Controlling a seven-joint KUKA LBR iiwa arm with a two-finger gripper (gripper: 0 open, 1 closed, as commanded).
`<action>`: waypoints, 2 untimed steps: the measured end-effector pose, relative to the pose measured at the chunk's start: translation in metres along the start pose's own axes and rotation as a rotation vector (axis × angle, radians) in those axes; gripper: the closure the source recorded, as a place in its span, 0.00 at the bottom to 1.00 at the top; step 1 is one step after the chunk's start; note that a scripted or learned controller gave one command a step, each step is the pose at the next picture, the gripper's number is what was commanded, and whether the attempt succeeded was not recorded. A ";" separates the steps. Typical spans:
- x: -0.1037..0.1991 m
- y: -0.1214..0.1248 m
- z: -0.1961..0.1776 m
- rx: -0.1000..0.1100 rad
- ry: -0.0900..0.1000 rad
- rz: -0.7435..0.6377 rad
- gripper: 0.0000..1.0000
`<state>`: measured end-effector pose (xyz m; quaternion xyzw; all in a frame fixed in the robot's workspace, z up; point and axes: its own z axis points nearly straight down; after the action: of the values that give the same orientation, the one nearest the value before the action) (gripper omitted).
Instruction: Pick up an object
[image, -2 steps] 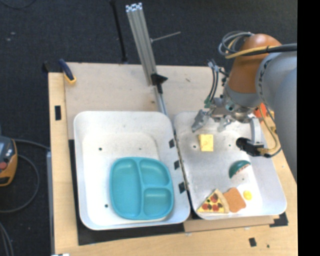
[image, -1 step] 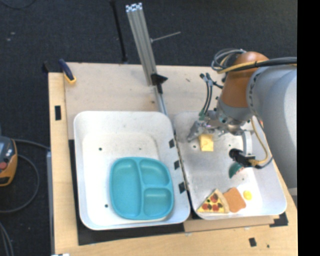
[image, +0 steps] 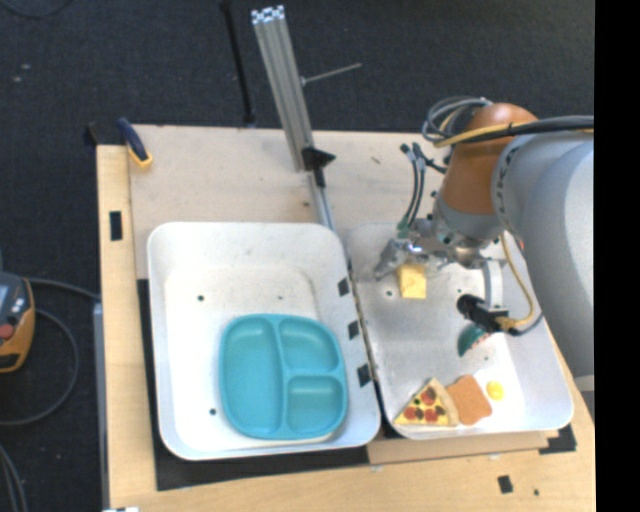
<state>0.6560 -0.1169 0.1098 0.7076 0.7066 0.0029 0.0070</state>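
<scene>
Item: small yellow block, right white bin, directly under your gripper. Gripper's state: cannot tell. You have no lift yet; the pick remains.

Two bins side by side on the bench. Left bin: divided tray at near right. Right bin: block at far left under the gripper; pizza slice, bread piece, small round piece along the near edge.
</scene>
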 end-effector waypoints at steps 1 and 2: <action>-0.002 0.001 -0.012 -0.004 -0.001 0.002 1.00; -0.007 -0.001 -0.058 0.009 0.004 0.000 1.00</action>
<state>0.6543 -0.1239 0.1674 0.7075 0.7067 0.0013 0.0023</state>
